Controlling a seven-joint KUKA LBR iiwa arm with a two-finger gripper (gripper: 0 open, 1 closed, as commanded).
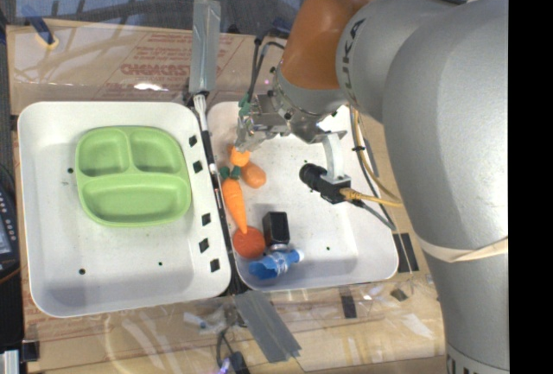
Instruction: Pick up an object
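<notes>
A grey KUKA arm (432, 104) with an orange band (324, 35) above its wrist reaches in from three o'clock over a bench bearing two shallow white bins side by side. Its gripper (244, 137) hangs low in the right bin (346, 251), toward that bin's eleven o'clock corner, directly above a small orange piece (239, 158) that lies just beneath the fingertips; whether the fingers are apart, together or clamped on that piece cannot be told from this angle. Just beside the piece, at its four o'clock, sits a rounded orange-brown lump (255, 176). A toy carrot (233, 201) with a green top lies along the bin's nine o'clock wall, pointing toward six o'clock, where a red-orange ball (249, 243) rests near its tip. A small black block (276, 226) stands just beside the ball at its two o'clock, and a blue and clear object (275, 264) lies at the bin's seven o'clock corner, touching or nearly touching the ball. The left bin (52, 269) holds a green divided plate (134, 175) in its upper half. A black fitting (321, 180) with a yellow cable hangs off the wrist over the middle of the right bin.
</notes>
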